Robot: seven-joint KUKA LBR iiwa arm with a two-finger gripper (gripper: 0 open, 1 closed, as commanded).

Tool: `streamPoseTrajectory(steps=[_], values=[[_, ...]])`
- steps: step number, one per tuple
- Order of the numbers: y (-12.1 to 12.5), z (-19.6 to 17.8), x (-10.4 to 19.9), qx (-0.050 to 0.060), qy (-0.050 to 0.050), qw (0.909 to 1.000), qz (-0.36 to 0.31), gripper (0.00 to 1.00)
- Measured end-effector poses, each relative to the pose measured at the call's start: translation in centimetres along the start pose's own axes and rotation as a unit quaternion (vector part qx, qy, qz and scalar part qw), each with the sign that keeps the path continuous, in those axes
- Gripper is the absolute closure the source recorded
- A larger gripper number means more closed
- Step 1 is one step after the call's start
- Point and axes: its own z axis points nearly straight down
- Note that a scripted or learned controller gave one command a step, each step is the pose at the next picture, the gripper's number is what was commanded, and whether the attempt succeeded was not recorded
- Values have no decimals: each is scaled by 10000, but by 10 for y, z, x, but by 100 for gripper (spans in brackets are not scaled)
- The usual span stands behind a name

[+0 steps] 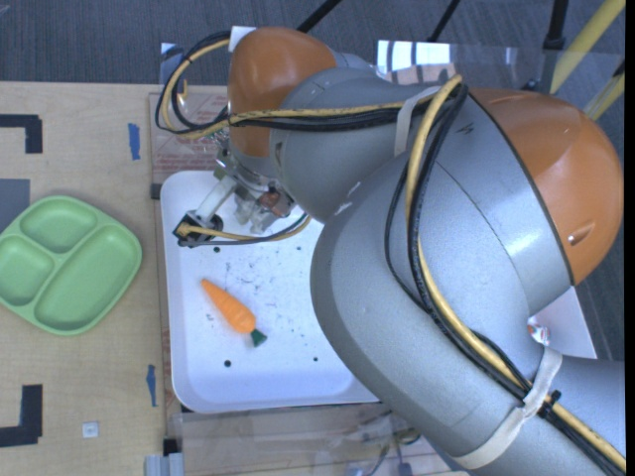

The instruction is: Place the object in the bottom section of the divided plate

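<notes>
An orange toy carrot with a green stub end lies on the floor of the white bin, left of its middle, pointing up-left. The green divided plate rests on the wooden bench left of the bin; it has two small sections at its upper left and one large section at its lower right. My gripper hangs over the bin's back left corner, above and apart from the carrot. The wrist hides most of it.
The grey arm with its orange bands covers the right half of the bin and the whole right side of the view. Black markers and blue tape sit on the wooden bench around the plate. Small dark specks dot the bin floor.
</notes>
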Motion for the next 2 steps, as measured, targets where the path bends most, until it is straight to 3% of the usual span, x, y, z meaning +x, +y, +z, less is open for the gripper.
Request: streamPoseTrajectory(steps=[1, 2], values=[[-6, -62, -9, 6, -11, 9997, 242, 100], [-6, -71, -8, 13, -3, 9997, 251, 100]])
